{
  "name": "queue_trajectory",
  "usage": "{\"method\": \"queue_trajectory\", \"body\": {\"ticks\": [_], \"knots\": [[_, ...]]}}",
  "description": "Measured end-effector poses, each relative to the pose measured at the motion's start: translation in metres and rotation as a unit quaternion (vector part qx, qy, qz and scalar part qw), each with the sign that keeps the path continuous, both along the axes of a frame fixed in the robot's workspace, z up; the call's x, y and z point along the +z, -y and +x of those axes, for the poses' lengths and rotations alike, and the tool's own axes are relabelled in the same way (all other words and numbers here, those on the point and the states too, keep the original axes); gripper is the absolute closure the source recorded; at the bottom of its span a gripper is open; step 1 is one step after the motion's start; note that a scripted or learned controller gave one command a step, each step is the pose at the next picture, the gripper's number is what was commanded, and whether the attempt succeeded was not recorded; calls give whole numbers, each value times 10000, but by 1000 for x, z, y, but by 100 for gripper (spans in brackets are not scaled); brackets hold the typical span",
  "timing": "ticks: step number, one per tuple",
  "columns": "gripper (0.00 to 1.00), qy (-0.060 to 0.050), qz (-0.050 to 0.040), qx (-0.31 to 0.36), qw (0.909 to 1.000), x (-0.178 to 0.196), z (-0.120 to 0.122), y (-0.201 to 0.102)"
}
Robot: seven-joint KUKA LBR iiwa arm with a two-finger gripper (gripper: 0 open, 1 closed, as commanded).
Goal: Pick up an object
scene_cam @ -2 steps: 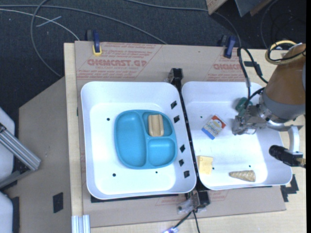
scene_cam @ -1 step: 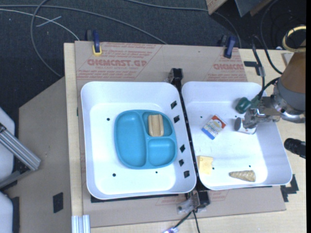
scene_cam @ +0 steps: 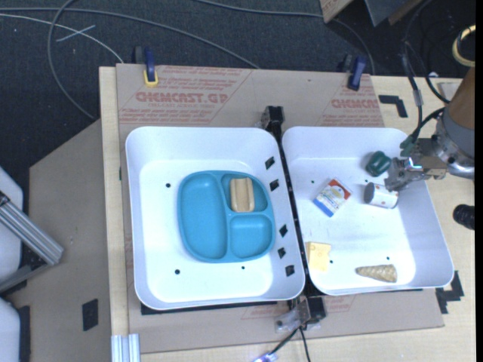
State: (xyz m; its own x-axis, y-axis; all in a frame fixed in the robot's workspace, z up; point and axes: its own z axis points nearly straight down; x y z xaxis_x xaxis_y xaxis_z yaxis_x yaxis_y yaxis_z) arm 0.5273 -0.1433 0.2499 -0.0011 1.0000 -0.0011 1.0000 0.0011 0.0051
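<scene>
Hand (scene_cam: 398, 173) fingertips hard to discern

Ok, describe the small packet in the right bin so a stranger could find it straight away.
Start at the right bin, the one the gripper reaches into. Near its middle, left of a small white cylinder, lies the packet. It is the only flat thing there printed in white, blue and red; the yellow square and tan cone lie nearer the front edge.

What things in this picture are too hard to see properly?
- Gripper: its fingers are too small and blurred in the camera view to tell how they stand.
- Arm: cut off by the right edge.
- Small white and dark object: too blurred to identify.
- Red, white and blue packet: print too small to read.
</scene>
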Motion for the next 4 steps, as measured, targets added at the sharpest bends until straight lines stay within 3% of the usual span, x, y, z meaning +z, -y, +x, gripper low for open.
{"method": "queue_trajectory", "body": {"ticks": [3, 4], "knots": [[100, -21, 15, 27, 10000, -22, 50, -154], [100, -11, 17, 24, 10000, -18, 76, -203]]}}
